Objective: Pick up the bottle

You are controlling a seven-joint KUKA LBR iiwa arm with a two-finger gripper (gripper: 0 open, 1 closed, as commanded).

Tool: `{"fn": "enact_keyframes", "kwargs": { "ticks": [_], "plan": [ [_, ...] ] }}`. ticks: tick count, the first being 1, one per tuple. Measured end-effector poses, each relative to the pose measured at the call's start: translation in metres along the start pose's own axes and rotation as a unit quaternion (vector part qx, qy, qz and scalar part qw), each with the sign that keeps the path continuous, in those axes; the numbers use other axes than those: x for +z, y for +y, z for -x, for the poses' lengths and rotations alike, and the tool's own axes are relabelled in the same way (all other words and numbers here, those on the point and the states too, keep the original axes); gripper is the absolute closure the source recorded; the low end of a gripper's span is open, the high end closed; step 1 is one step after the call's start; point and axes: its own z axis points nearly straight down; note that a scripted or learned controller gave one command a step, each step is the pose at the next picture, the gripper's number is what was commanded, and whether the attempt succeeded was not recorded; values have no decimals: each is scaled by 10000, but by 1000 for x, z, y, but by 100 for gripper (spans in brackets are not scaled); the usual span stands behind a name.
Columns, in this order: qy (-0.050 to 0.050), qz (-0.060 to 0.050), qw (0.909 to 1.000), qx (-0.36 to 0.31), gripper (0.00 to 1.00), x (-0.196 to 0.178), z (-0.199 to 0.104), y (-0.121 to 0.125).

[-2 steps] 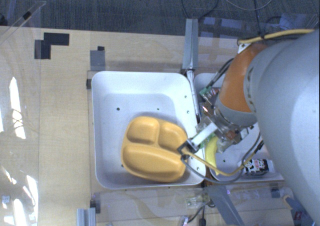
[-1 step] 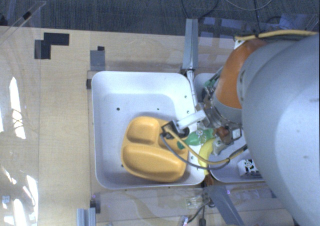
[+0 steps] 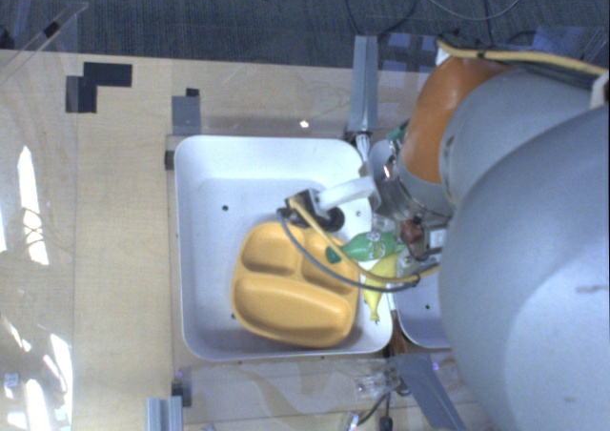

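In the camera view, the small green translucent plastic bottle [image 3: 365, 248] is seen at the right edge of the shallow white left bin [image 3: 205, 229]. It sits between the large yellow rounded plastic shell [image 3: 286, 291] and the bin's right wall, just beneath the gripper [image 3: 393, 229]. It is judged to be light and thin-walled, and likely to dent if squeezed hard. Its smooth skin may slip, so a hold across the middle of the body would be favoured, though one side is crowded by the shell. A slender yellow piece [image 3: 374, 297] lies touching or just beside it. Much is masked. The bottle's cap end and full outline are covered by the grey arm [image 3: 515, 257]. Whether the gripper is released or clenched cannot be told. The second white bin [image 3: 419, 324] is mostly hidden.
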Motion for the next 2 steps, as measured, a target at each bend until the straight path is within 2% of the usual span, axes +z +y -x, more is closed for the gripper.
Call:
{"fn": "enact_keyframes", "kwargs": {
  "ticks": [1, 2],
  "plan": [
    [-3, 0, 10000, -1, 0, 0, 0, 0],
    [-36, -12, 9994, -340, 0, 140, -19, -47]
  ]
}}
